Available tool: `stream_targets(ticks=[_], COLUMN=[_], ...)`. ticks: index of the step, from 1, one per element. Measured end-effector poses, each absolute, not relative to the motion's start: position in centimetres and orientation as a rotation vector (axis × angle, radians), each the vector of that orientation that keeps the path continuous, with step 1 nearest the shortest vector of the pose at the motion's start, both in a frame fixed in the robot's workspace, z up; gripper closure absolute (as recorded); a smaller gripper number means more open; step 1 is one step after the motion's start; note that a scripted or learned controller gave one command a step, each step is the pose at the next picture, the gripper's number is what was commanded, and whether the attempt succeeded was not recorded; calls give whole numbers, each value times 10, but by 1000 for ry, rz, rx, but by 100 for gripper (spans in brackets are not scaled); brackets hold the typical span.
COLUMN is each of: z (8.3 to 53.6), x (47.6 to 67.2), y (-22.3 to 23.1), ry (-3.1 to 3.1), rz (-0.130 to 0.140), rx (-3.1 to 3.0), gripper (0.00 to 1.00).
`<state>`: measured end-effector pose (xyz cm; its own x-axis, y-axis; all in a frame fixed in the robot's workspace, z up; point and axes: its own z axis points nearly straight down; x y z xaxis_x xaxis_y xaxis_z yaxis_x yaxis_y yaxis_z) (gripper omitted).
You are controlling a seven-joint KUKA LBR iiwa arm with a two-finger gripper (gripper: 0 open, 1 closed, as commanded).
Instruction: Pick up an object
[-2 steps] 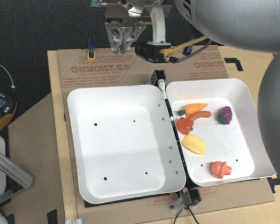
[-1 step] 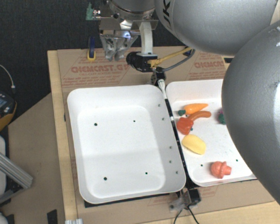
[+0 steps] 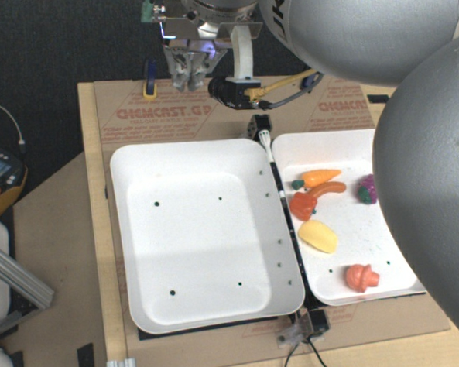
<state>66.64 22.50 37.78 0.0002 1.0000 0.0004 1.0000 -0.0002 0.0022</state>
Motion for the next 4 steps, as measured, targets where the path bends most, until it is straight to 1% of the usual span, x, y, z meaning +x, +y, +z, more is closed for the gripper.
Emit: stream_targets(ticks=[1, 2, 3, 4], z=[388, 454, 386, 407], x=[667, 658, 666, 666], y=[226, 224, 225, 225], ry=[2220, 2220, 2222, 2222], rz=[6, 11, -9, 5], rx=[2219, 2217, 2224, 2219], gripper=[100, 100, 100, 100])
